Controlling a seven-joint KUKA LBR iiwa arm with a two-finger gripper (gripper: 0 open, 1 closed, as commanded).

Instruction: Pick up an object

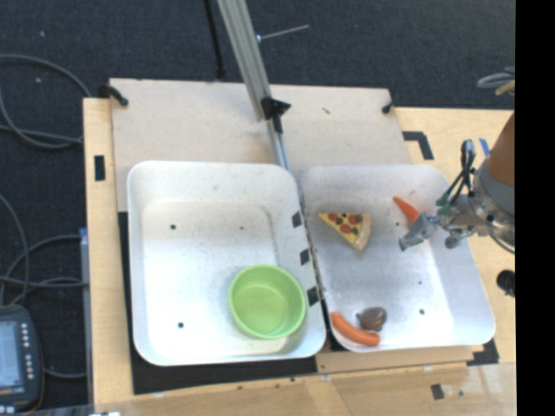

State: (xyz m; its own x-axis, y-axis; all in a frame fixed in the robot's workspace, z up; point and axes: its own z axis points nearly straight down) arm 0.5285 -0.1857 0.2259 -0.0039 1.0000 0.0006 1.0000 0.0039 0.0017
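From the camera above the bench, two shallow white bins stood side by side on a pale wooden board. The left bin (173, 224) held a green bowl (267, 300), upright, near its front right corner and close to the wall shared with the other bin. The right bin (451, 310) held several small things. A pizza slice (347, 227) lay flat in its rear left part, just beside the dividing wall. An orange carrot-like piece (405, 207) lay toward the rear right. At the front edge, a small white plate (343, 341) carried an orange sausage (355, 330) and a brown lump (373, 317), which were touching or almost touching each other.

The arm (501, 167) came in from the right side, over the right rim of the right bin. Its gripper (419, 232) hung low over the rear right part of that bin, just beside the carrot-like piece, with grey fingers (410, 238) pointing to the left. Whether the fingers were open or closed I could not tell, and nothing was clearly seen between them. The pizza slice lay near, to the left of the gripper, with bare bin floor between them. The plate with the sausage was well apart, at the front.

A slanted metal rail (245, 42) rose behind the bins, and cables (26, 85) lay on the dark floor at the left.
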